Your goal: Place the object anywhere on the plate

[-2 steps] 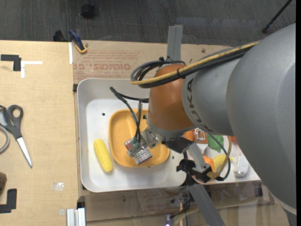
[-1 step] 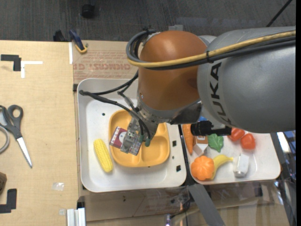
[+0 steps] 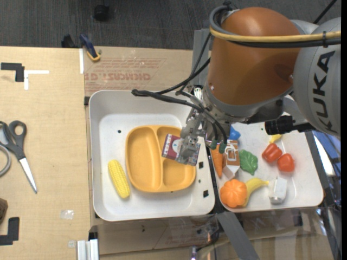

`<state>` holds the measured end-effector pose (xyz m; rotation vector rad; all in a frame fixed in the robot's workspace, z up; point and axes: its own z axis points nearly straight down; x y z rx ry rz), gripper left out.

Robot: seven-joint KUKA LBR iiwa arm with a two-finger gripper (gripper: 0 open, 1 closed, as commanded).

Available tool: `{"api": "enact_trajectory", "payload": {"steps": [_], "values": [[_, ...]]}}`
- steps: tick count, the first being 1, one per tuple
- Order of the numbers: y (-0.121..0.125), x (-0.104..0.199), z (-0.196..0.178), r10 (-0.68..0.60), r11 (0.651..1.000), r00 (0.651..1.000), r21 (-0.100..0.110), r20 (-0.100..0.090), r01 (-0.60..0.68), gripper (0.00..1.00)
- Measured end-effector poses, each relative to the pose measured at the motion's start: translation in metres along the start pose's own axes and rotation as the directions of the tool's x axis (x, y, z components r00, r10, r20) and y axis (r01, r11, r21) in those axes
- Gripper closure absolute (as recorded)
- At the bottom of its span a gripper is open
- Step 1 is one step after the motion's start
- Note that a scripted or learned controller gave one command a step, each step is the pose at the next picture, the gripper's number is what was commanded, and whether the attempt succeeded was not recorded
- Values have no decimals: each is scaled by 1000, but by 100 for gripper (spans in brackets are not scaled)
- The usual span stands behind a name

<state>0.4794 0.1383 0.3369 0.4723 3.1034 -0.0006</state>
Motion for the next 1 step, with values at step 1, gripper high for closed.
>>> {"api": "enact_trajectory", "payload": {"steps": [1], "values": [[-38,-12,-89,-135,991,991,-1,1,135,100]]}}
